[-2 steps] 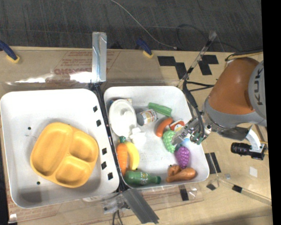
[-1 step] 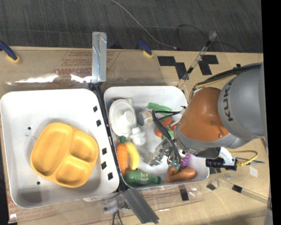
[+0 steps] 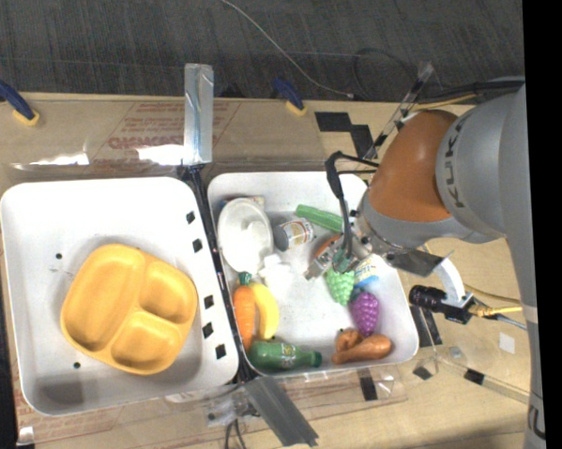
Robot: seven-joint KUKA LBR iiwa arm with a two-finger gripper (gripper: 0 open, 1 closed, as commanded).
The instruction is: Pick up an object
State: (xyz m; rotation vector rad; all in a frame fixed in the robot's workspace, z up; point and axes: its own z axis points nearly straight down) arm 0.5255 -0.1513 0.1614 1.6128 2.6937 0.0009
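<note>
Down in the right bin (image 3: 400,339), the jaws (image 3: 340,255) sit right over the green grapes (image 3: 341,285), purple grapes (image 3: 364,310) just nearer; can't tell if they're open or closed.

Two bins side by side on the counter (image 3: 69,122).
Left bin (image 3: 27,223) holds a divided tray (image 3: 127,307); right bin (image 3: 399,330) holds toy foods, the hand (image 3: 341,255) above them.

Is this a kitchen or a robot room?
Probably a robot lab, not a kitchen. A grey and orange robot arm reaches over two white bins holding toy food, like a banana, and cables trail across the floor.
</note>
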